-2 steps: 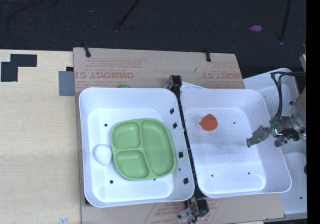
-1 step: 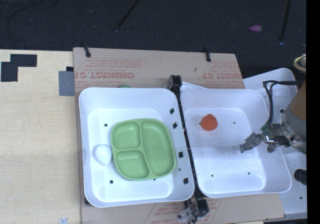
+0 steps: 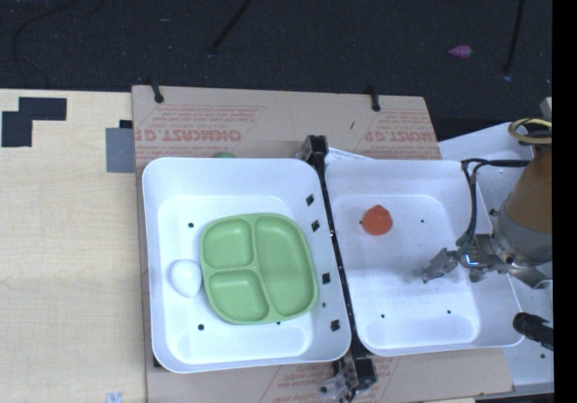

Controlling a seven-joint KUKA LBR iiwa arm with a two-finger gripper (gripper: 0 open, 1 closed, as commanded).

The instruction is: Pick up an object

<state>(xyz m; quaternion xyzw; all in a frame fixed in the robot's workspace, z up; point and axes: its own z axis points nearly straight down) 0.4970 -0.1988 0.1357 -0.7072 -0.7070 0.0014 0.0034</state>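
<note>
the orange ball (image 3: 377, 220) is sitting in the right bin (image 3: 397, 338), apart from the gripper (image 3: 442, 268), which is hovering at its four o'clock with nothing between its fingers; i can't tell their spread. you're looking at the approach step; next you'd be moving toward ten o'clock. the green plate (image 3: 257, 268) and white egg (image 3: 186, 278) are lying in the left bin (image 3: 171, 185), not blocking anything.

Divided plate (image 3: 259, 267) in left bin (image 3: 162, 185), ball (image 3: 376, 220) in right bin (image 3: 415, 178)
</note>
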